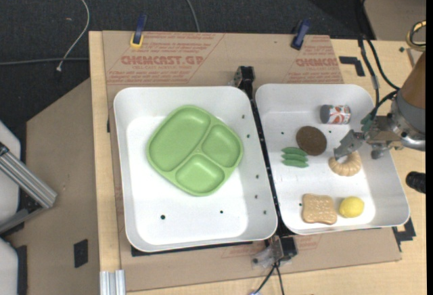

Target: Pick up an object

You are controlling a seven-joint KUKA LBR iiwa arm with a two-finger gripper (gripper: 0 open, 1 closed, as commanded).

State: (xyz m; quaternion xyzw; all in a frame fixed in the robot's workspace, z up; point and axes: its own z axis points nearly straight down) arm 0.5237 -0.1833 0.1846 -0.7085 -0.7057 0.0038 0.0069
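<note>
Down at the front of the right bin point(399, 209) lie a cracker point(318, 208) and a lemon point(351, 206). Behind them sit a croissant point(345, 165), green beans point(295, 157), a brown cookie point(311, 140) and a small can point(335, 114). Just above the croissant, the fingers point(349, 143) hang open, holding nothing. A green plate point(195, 149) rests in the left bin point(135, 219).

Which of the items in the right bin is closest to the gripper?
The tan croissant-shaped pastry, directly under the gripper. The brown cookie, green beans, can, cracker and lemon lie farther off.
</note>
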